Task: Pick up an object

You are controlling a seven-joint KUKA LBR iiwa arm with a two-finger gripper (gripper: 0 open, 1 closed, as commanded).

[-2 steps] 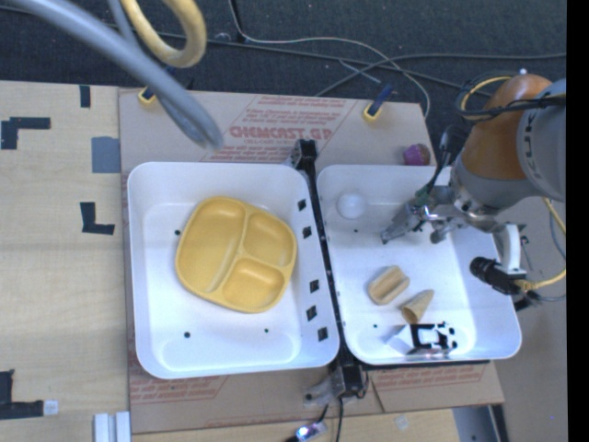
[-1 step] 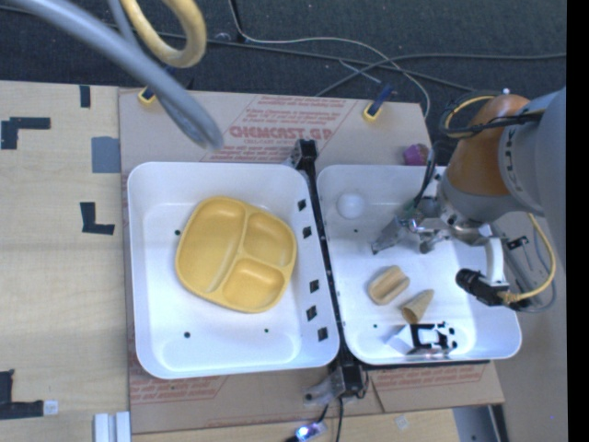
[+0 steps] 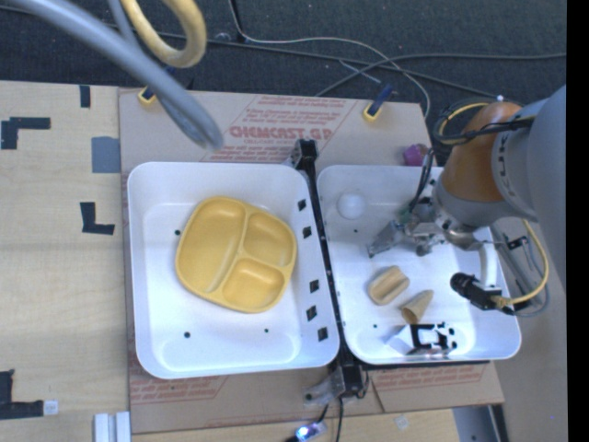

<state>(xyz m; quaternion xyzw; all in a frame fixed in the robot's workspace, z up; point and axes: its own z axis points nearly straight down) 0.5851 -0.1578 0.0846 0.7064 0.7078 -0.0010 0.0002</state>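
The arm (image 3: 502,168) is seen reaching in over the right bin (image 3: 479,339), its orange band lying above the wrist, and the hand (image 3: 391,239) is lowered into the upper middle of that bin. How far the hand is open cannot be told (the metal parts blur together at the tip), and nothing is seen held in it. Just beside the hand, towards the divider between the bins, a small white ball (image 3: 351,206) is found resting on the bin floor. Below the hand, and apart from it, a tan bread-like piece (image 3: 388,284) is laid, with a cone-shaped tan piece (image 3: 417,306) just beside it nearer the front rim. A black-and-white marker (image 3: 431,337) is placed close to that rim. In the left bin (image 3: 156,339), well apart from the hand, a yellow divided plate (image 3: 236,253) is set at a slight tilt. Both bins are carried on cardboard (image 3: 276,122) on the tabletop (image 3: 55,247).
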